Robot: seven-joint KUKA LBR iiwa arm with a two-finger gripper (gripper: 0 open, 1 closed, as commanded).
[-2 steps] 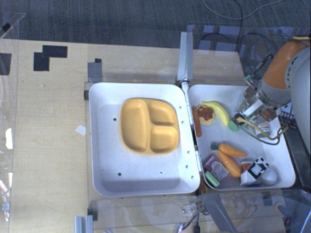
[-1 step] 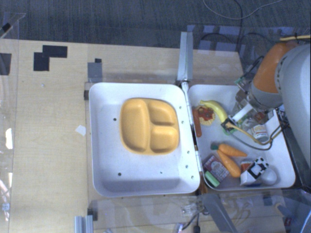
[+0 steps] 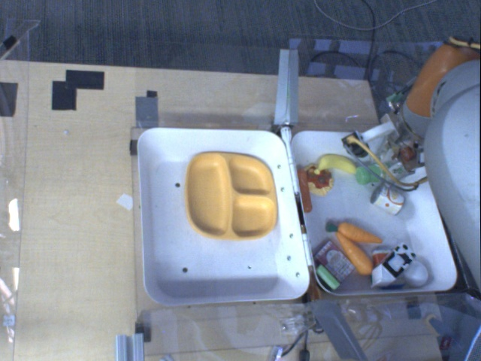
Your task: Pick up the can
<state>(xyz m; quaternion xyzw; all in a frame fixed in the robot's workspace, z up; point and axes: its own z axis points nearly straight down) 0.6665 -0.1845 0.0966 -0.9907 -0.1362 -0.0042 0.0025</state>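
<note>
Claw (image 3: 382, 188) hangs over the right bin's (image 3: 430, 228) far half (apart or together, I can't tell). Nearest me, the silvery can (image 3: 415, 274) sits in the corner, touching a carton (image 3: 394, 260). It's probably light, stiff and slick, so grip across its sides.

Left bin (image 3: 158, 224): smooth white plastic with a soft sheen.
Yellow tray (image 3: 229, 194): matt plastic, three moulded compartments, at the left bin's centre.
Right bin (image 3: 436, 232): the same smooth white plastic.
Carrots (image 3: 355, 243): smooth orange plastic, slightly glossy, near the right bin's front edge.
Banana (image 3: 336, 163): smooth yellow plastic, near the right bin's back edge.
Can (image 3: 334, 260): printed, dark reddish surface, low sheen, at the right bin's front left corner.
Bench (image 3: 75, 224): pale wood look, matt.
Divider bar (image 3: 285, 89): brushed grey metal, at the bench's back edge.
Arm (image 3: 460, 141): smooth grey casing, glossy orange band.
</note>
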